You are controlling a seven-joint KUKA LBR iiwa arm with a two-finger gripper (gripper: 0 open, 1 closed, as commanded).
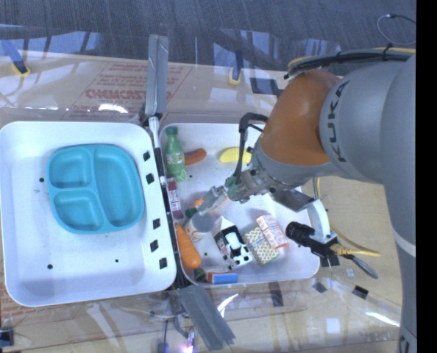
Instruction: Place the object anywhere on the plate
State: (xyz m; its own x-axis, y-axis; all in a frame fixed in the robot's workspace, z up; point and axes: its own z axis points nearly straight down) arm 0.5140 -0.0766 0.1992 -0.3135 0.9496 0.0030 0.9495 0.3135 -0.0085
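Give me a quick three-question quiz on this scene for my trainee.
1. True or false: the blue plate sits in the left bin.
2. Which lies nearest the divider between the bins? A) green bottle B) yellow banana C) patterned box
3. Fill in: the carrot lies in the ____ bin.

Key: 1 true; 2 A; 3 right.

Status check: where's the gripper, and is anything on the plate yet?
Gripper low in right bin, among clutter. Blue plate in left bin, nothing on it. Green bottle near divider.
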